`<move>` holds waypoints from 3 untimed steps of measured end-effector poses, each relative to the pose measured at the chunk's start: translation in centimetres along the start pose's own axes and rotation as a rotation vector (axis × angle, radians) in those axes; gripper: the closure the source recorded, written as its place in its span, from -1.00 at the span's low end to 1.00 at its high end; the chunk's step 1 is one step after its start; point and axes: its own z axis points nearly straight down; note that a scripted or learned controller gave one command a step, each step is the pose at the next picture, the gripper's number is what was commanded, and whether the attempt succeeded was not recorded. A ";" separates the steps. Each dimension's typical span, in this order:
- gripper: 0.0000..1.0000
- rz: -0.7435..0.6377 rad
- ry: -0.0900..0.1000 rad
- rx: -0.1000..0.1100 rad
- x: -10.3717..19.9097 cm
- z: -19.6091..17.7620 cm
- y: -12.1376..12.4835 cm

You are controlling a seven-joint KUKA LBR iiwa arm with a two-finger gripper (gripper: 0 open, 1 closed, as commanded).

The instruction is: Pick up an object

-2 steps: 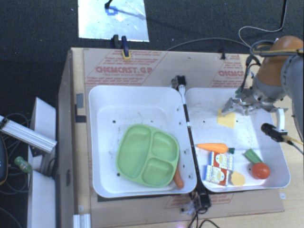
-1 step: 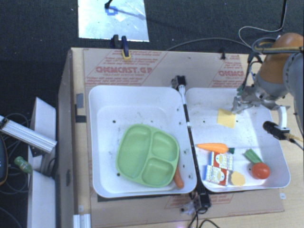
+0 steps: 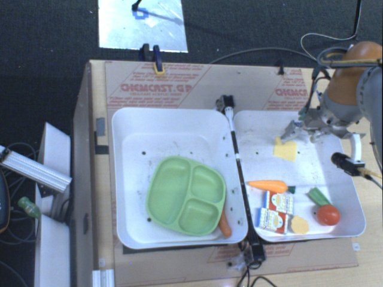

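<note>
I see a green plate, white bins, orange carrot, yellow cheese, red tomato, red-white cartons

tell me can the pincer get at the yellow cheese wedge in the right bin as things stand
Probably yes. The pincer hangs just above and to the right of the yellow cheese wedge, which lies on bare bin floor, apart from the carrot.

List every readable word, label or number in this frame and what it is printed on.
"CHEMCAST GP", red print on the brown board under the bins, upper left.
A similar red print on the board's upper right, slanted and part hidden: not readable in full.
Small cartons in the right bin bear printing too small to read.
</note>
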 end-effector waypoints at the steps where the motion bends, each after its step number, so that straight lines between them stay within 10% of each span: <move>1: -1.00 0.000 0.002 0.003 -1.3 1.1 1.4; 2: 1.00 -0.003 0.000 -0.002 -1.3 0.0 1.6; 3: -1.00 -0.003 0.000 -0.001 -1.3 0.0 1.6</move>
